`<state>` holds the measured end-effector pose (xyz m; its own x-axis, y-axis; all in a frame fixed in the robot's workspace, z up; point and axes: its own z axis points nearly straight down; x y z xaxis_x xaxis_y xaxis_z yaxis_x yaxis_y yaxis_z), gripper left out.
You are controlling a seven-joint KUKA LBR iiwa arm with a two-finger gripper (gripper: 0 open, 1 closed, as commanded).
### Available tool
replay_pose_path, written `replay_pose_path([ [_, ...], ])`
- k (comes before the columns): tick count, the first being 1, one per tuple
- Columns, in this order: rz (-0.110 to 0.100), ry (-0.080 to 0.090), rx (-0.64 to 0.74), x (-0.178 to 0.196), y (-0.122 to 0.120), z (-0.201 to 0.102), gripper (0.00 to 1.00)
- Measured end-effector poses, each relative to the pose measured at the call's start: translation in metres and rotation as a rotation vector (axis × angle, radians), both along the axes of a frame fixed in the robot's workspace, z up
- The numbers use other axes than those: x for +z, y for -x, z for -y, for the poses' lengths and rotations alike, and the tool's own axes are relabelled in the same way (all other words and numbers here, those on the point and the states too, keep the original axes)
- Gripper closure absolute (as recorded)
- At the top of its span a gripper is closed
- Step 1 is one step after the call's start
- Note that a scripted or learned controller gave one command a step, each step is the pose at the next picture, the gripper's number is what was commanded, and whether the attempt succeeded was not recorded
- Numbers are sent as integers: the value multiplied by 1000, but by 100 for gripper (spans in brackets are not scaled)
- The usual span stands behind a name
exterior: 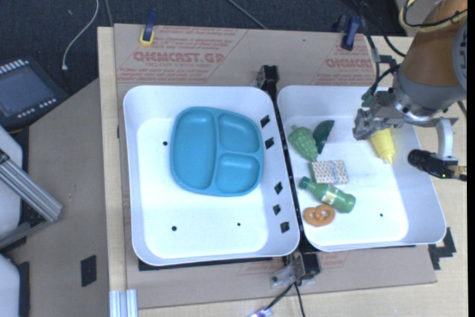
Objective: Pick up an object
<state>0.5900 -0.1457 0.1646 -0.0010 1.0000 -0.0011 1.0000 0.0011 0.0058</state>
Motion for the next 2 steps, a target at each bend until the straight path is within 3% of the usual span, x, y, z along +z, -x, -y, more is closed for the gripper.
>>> replay_pose_path([
  [2, 0, 1, 0, 92, -4, 5, 100],
])
